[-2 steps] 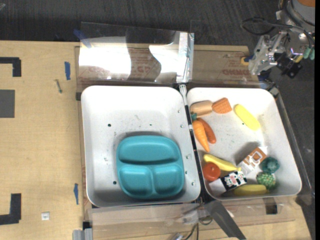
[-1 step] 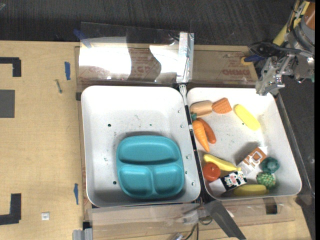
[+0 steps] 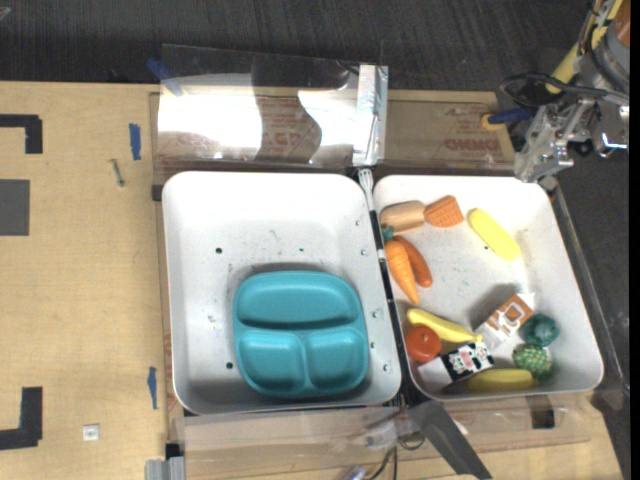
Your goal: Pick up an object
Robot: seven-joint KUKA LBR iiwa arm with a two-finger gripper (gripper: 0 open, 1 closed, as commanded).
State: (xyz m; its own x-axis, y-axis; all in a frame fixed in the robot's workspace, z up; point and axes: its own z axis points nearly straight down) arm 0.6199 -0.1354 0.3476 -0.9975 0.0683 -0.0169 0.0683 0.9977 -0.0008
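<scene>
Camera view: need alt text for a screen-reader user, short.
Two shallow white bins sit side by side: the left bin holds a teal divided tray, the right bin a scatter of toy food, including a carrot, a banana and a yellow corn piece. The arm's claw hangs above the right bin's far corner.
</scene>
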